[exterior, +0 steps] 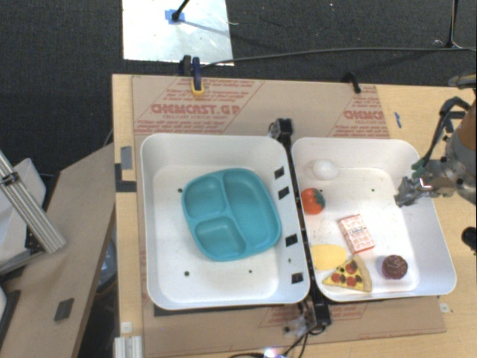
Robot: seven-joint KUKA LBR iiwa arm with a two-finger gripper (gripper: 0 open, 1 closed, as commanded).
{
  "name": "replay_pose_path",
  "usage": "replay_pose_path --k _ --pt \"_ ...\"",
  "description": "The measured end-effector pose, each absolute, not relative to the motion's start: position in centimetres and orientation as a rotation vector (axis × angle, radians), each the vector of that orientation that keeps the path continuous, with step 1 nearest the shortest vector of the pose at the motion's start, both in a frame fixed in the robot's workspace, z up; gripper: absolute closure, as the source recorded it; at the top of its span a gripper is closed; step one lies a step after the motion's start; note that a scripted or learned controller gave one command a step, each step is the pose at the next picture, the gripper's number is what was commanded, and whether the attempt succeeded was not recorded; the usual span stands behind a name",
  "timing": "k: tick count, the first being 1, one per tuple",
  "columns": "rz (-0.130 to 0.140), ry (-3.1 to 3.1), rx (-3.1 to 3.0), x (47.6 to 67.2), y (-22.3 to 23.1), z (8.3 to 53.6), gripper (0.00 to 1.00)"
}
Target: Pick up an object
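**Op:** Camera view puts my gripper (pixel 408 192) above the right edge of the right bin (pixel 373 155), and I can't tell how wide it stands or whether it has anything. I judge I'm at the approach, nothing picked.

**Spotter:** What's on offer?

**Op:** In that bin: a pink carton (pixel 357 233), a brown ball (pixel 395 266), a pizza slice (pixel 349 275), a tomato (pixel 312 200), a white egg (pixel 324 169). The carton sits nearest, with bare floor around it. The tomato hugs the divider wall; I'd avoid it. The teal tray (pixel 231 213) lies in the left bin (pixel 168 200).
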State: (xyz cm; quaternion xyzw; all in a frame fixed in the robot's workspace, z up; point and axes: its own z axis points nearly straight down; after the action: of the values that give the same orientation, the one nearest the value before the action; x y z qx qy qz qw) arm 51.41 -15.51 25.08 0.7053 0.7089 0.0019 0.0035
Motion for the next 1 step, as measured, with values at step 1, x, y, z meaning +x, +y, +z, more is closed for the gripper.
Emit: replay_pose_path --k 1 --pt "0.006 2.232 2.208 54.23 -9.89 24.65 1.0"
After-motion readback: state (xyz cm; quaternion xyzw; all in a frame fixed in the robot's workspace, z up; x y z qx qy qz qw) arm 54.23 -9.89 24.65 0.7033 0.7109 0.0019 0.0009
